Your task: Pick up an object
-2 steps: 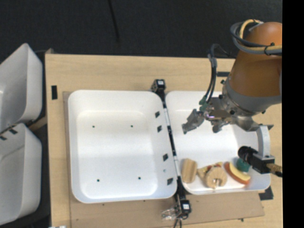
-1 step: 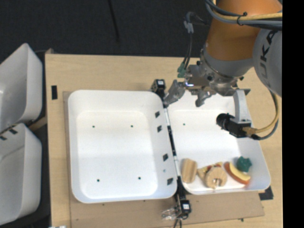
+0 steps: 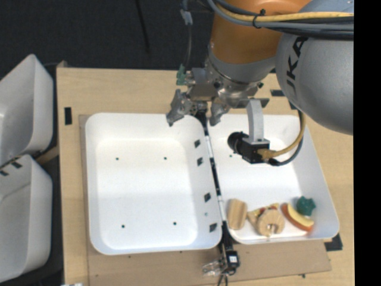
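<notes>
My gripper [image 3: 194, 114] hangs over the far end of the divider between the two bins, its two grey fingers [image 3: 176, 112] spread apart and open with nothing between them. The objects lie well away from it, along the near edge of the right bin [image 3: 309, 159]: a tan wooden block [image 3: 236, 213], a pale wooden piece [image 3: 266, 220], a red-skinned apple slice [image 3: 297, 217] and a small green piece [image 3: 306, 205] touching the slice.
The left bin [image 3: 143, 183] lies beside the right one, with a black-clipped divider [image 3: 209, 171] where they meet. A black unit with a cable [image 3: 251, 148] hangs from the wrist over the right bin. White containers [image 3: 21, 159] stand off the bench at left.
</notes>
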Tool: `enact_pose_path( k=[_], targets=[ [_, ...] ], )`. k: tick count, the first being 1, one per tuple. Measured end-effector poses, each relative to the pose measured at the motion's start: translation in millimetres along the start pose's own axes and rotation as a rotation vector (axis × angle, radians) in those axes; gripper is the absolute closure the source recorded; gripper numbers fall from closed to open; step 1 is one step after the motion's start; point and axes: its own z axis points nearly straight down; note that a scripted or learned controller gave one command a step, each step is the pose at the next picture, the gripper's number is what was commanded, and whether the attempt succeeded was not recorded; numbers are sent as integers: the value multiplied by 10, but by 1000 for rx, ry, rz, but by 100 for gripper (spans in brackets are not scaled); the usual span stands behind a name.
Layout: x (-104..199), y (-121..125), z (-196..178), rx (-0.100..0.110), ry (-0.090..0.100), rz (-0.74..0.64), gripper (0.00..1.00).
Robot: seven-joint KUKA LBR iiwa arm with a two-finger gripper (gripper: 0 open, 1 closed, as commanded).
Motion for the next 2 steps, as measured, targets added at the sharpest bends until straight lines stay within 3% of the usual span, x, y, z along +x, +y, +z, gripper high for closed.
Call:
enact_pose_path(
  k=[1,2],
  targets=[
    [221,586,814,10,-5,6,0],
    [598,1102,1515,5,-3,5,0]
  ],
)
